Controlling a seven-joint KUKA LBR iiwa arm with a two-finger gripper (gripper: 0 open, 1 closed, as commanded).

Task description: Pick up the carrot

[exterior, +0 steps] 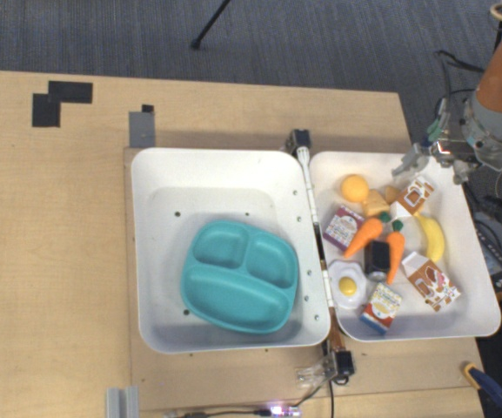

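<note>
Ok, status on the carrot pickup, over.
Gripper above right bin's far edge, nothing between its fingers. Two orange carrots lie mid-bin in the right white bin, not picked. Small black block sits between them; yellow banana alongside.

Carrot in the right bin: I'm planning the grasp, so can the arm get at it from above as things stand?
Probably yes, but tightly. The carrot lies uncovered on top, open from above, though a black object, a second carrot and a small carton crowd it.
</note>
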